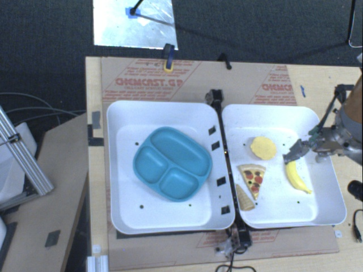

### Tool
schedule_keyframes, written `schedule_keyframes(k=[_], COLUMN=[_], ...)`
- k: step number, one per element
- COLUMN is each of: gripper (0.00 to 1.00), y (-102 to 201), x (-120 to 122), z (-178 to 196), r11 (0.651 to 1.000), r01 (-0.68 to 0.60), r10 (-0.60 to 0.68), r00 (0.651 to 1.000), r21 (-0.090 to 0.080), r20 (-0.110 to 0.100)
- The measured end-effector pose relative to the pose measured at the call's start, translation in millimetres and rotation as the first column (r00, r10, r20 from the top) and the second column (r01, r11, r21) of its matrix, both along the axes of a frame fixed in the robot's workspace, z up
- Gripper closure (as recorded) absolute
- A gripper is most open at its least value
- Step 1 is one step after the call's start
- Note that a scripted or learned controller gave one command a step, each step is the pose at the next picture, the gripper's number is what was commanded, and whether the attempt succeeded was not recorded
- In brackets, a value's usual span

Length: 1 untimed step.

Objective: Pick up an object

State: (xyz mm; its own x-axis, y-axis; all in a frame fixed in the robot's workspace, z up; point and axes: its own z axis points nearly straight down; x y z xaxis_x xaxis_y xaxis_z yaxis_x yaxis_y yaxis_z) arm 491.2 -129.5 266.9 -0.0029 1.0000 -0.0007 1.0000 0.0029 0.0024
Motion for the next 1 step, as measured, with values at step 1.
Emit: schedule_keyframes(k=[1], gripper=[0.00], y=[111.8], x=[0.1], z=[-87.0], r11=[1.000], r01=[-0.011], r10=[0.011], r00=[1.000], r21=[0.005], r20=[-0.008])
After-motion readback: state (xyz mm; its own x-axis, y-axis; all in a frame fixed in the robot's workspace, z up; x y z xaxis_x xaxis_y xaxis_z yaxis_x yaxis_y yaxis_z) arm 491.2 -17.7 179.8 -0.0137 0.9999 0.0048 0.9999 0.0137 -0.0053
